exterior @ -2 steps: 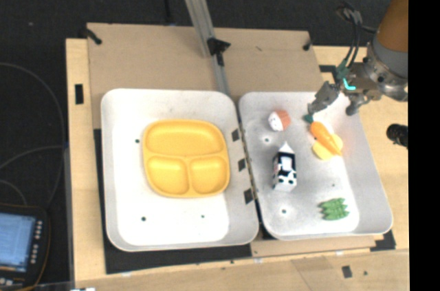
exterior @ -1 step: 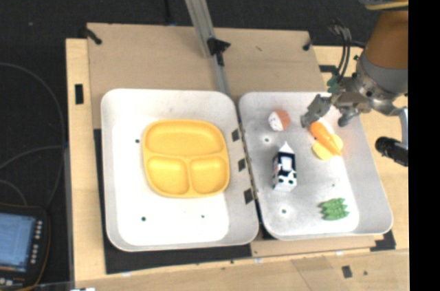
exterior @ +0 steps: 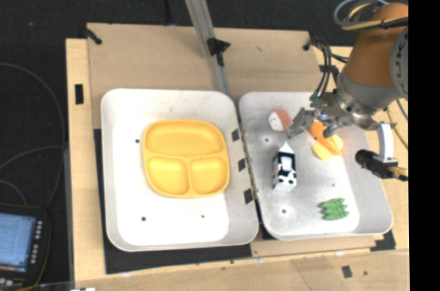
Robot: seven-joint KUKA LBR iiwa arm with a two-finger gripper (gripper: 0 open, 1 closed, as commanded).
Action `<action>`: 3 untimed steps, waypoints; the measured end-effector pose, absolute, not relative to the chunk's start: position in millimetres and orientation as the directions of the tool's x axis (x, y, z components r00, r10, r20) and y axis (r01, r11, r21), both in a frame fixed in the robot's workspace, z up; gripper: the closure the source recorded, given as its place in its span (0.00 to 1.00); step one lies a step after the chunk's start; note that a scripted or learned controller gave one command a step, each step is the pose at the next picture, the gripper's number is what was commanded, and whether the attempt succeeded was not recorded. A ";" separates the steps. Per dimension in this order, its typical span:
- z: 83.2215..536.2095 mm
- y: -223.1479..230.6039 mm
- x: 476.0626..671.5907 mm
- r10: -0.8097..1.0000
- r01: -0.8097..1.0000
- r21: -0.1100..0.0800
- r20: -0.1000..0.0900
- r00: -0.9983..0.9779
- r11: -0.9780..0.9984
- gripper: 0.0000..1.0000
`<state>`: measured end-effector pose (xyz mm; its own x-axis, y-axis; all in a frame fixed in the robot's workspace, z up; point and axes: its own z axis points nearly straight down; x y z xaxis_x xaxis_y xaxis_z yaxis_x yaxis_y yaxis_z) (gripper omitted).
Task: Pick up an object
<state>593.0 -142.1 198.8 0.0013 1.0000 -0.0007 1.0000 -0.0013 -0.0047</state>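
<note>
Camera view, looking down at a slant on both bins: the left bin (exterior: 124,166) carries a yellow divided plate (exterior: 185,157), while the right bin (exterior: 364,210) holds the loose things worth picking. These are a small black-and-white carton (exterior: 284,170) near the bin's left-centre, a green bumpy piece (exterior: 334,209) toward the front, a pale rounded item with an orange patch (exterior: 278,120) near the back, and an orange-yellow object (exterior: 326,145) at the right-centre. The arm comes in from the right, and its gripper (exterior: 317,122) hangs over the back-right part of this bin, just above and beside the orange-yellow object. The fingers look spread, one dark finger (exterior: 300,123) angling out to the left, though the wrist hides much of them, so that reading is only probable. Nothing can be seen between the fingers, so no grasp has been made. The orange-yellow object is the nearest candidate, partly tucked under the gripper. To do the step well, the gripper should be centred so that one finger falls on each side of the object, not on top of it, then lowered close to the bin floor before closing. The carton stands well apart, so it should not interfere. A glancing descent could simply push the piece aside.
</note>
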 end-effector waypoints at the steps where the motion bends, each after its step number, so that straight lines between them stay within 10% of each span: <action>1: 139.4 -151.6 593.7 1.000 1.000 -0.004 -0.002 0.001 -0.001 0.00; 2: 154.6 -152.1 595.9 1.000 1.000 0.004 -0.001 0.005 -0.005 1.00; 3: 205.9 -160.7 590.7 1.000 1.000 0.007 -0.002 0.002 -0.002 1.00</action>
<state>590.7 -160.7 205.9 0.0020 1.0000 -0.0024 1.0000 -0.0020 0.0068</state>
